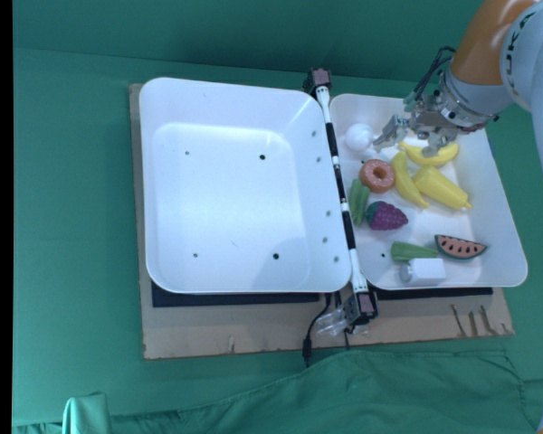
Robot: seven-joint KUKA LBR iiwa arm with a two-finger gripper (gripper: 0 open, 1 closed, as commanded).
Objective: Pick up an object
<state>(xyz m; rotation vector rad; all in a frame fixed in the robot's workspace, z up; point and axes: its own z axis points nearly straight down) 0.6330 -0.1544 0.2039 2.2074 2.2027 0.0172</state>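
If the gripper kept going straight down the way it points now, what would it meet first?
Probably the upper banana, which lies right under the gripper in the right bin. Depth is unclear from this slanted view, so the white ball beside it can't be ruled out.

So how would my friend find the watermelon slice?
Look in the right bin, the one full of toy food. Go to its near right corner, beside the white block. The watermelon slice is the only red wedge with a green rind and dark seeds.
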